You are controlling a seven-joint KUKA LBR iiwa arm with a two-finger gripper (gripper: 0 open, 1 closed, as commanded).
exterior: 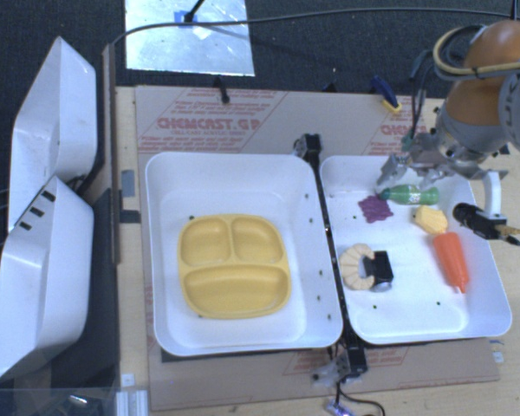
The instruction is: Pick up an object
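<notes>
The right bin (416, 323) holds several small things. A green bottle (411, 196) lies on its side near the bin's far edge. My gripper (410, 177) hangs just above it, open, one finger (388, 172) on each side and nothing held between them. Beside the bottle lies a purple piece (375, 208). A yellow lump (431, 220) and an orange carrot (451, 260) lie to the right. A cream shell-shaped toy with a black block (367, 268) sits near the bin's left wall.
The left bin (165, 232) holds a yellow divided plate (234, 264). A black cylinder (476, 221) on a cable juts in over the right bin's right side. Two spare white bins (43, 232) are stacked at the far left.
</notes>
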